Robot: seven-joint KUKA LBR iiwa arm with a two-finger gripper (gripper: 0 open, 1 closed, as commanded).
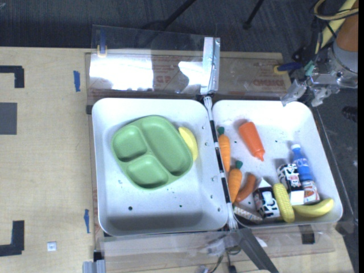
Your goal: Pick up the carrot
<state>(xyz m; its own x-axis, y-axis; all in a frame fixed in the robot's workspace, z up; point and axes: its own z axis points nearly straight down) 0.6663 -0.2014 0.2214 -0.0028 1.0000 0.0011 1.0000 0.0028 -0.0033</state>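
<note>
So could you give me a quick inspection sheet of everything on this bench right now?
Surface: two white bins side by side; left bin and right bin on a wooden bench.
Job's things: three carrots along the right bin's left wall, none lifted.
Clutter: green divided plate with a yellow item beside it in the left bin; orange bottle, blue bottle, corn, banana and small cartons in the right.
Pincer: pincer above the right bin's far right corner, holding nothing visible.
Cables: yellow loop at top right.
Surroundings: clear panel behind the left bin; dark floor.
</note>
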